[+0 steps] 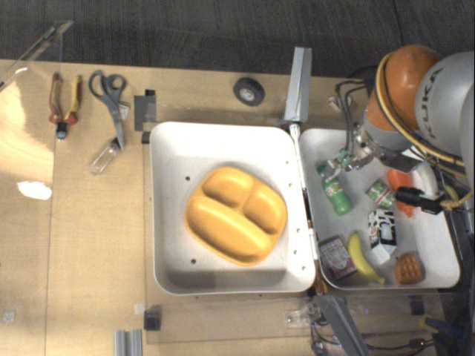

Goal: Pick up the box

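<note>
Approach stage: the arm's hand [355,156], grip state impossible to tell, hovers at the right bin's [445,277] 11 o'clock; the purple box [333,255] lies at 7 o'clock, needing a descent

Far corner of the right bin [319,136] and the jaws, hidden beneath the arm [415,102].

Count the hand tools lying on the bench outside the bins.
2: red-handled pliers at the bench's far left, and scissors just right of them, left of the left bin. The arm may hide others.
</note>
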Available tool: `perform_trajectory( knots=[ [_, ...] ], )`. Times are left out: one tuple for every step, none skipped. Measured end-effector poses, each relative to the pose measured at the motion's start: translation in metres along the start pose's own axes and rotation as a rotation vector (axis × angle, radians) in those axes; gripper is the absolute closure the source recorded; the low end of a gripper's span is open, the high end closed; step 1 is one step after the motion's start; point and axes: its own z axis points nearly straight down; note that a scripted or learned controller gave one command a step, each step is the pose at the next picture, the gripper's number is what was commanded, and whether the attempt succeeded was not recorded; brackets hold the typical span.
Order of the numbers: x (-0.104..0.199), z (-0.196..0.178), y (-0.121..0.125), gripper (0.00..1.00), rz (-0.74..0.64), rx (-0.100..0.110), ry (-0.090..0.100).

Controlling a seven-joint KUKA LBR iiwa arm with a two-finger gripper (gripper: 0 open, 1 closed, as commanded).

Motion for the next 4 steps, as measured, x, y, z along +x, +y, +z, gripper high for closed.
perform_trajectory(
  knots=[
    [0.06,-0.057,0.081,1.0,0.183,-0.002,-0.001],
    [0.023,-0.056,0.007,1.0,0.209,-0.001,-0.002],
    [0.023,-0.056,0.007,0.0,0.209,-0.001,-0.002],
    [-0.025,-0.069,-0.092,0.0,0.181,-0.001,-0.003]
  ],
)
